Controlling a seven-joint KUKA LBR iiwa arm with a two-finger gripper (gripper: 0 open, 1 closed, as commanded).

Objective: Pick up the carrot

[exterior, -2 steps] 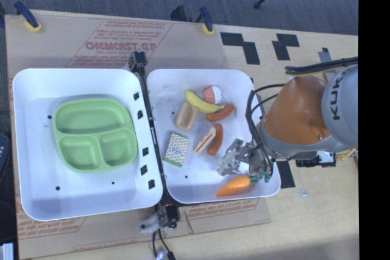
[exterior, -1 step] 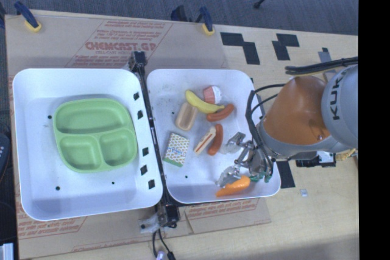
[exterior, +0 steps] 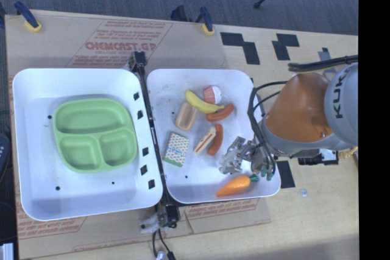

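Pincer (exterior: 234, 158): metallic, at the lower right of the frame, low over the right bin's lower right part. Whether its fingers are spread or closed cannot be told from this angle; nothing is seen between them.

Arm (exterior: 304, 112): grey with an orange band, reaching in from the right edge of the frame, dark cables looped beside the wrist.

Carrot (exterior: 234, 186): orange with a green stub at its right end, lying flat near the lower right corner of the right bin (exterior: 183, 195), just below the pincer and apart from it.

Other contents of right bin, centre of the frame:
- hot dog in bun (exterior: 205, 140), tilted, left of the pincer;
- red sausage (exterior: 217, 139) just beside it on the right;
- second sausage (exterior: 221, 112), above these;
- banana (exterior: 201, 102), yellow, touching or overlapping that upper sausage;
- small red and white item (exterior: 212, 94), near the bin's upper edge, kind unclear;
- tan bread-like piece (exterior: 186, 116), left of the banana;
- small patterned box (exterior: 176, 149), green and white, lower left part of the bin.

Left bin (exterior: 30, 192), left half of the frame: holds a green divided tray (exterior: 94, 134) with three compartments.

Bench (exterior: 317, 222): cardboard sheet (exterior: 122, 39) with red printing under both bins; blue and yellow clamps (exterior: 206, 21) along the upper edge.
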